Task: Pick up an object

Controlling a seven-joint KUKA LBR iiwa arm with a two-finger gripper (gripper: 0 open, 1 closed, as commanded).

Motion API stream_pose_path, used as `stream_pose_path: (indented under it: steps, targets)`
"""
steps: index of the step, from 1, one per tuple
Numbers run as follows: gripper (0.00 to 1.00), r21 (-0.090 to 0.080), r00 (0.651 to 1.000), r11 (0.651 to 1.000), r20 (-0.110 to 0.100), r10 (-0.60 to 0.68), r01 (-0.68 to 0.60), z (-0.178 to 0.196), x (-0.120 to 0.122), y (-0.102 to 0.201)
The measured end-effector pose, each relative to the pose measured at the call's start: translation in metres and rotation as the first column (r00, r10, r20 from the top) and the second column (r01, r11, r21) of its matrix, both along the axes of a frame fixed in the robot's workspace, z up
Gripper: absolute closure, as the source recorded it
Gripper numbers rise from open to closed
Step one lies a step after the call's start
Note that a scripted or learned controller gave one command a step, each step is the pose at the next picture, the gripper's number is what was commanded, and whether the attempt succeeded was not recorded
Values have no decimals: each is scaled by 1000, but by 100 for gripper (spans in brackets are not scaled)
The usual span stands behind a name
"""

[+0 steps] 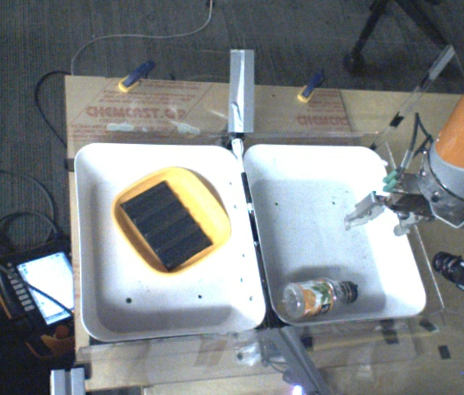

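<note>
The gripper (pixel 378 216) hangs over the right bin (pixel 314 179), near that bin's right wall, with its two fingers spread apart and nothing between them. The likeliest thing to pick up is the small clear bottle (pixel 318 296) with a dark cap and an orange-green label, lying on its side against the right bin's near wall, well apart from the gripper.

To do this step well, the arm should move toward the near wall of the right bin, turn the wrist so the fingers straddle the bottle across its narrow width and not along its length, then come down over the labelled body, not the cap. A round bottle on its side will probably roll, and the wall close behind it leaves little room for one finger.

In the left bin (pixel 100 303) sits a yellow dish (pixel 212 206) holding a black ribbed block (pixel 166 224), clear of the path. The ridge between the bins, left of the bottle, is not in the way.
</note>
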State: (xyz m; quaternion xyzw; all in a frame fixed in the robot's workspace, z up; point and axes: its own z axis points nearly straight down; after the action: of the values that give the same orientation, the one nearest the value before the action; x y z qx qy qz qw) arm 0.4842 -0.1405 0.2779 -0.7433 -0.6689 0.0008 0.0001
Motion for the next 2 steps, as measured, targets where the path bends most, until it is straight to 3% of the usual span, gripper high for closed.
stream_pose_path:
  steps: [1, 2]
  targets:
    - [0, -1, 1000, 1000, 1, -1, 1, 44, 0, -4]
    - [0, 0, 1000, 1000, 1, 0, 0, 44, 0, -4]
